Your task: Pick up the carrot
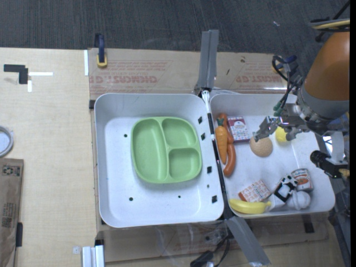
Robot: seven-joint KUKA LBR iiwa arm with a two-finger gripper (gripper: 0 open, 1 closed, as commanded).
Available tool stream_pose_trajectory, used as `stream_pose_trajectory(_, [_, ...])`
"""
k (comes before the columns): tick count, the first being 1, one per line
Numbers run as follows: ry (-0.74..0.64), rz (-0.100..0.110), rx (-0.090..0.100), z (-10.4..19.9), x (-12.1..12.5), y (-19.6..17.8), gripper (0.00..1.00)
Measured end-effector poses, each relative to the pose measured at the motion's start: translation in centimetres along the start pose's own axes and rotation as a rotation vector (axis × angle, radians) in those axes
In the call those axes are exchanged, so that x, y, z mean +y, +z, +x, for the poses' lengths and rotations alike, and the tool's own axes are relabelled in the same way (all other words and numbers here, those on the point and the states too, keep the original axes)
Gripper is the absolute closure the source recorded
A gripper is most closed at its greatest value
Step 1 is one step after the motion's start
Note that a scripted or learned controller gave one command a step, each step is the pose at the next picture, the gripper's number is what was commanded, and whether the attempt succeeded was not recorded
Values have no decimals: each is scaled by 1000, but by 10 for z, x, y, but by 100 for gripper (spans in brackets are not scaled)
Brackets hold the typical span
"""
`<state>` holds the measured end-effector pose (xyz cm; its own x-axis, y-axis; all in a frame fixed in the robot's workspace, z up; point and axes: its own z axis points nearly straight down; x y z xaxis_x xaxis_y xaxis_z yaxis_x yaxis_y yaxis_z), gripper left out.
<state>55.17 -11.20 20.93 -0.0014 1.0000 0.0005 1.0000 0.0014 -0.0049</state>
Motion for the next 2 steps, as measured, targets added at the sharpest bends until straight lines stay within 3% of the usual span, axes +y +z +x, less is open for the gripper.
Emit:
stream_pose_trajectory(1, [236,-2,0,18,16,118,0])
stream_pose_trajectory(2, [241,1,0,16,16,110,100])
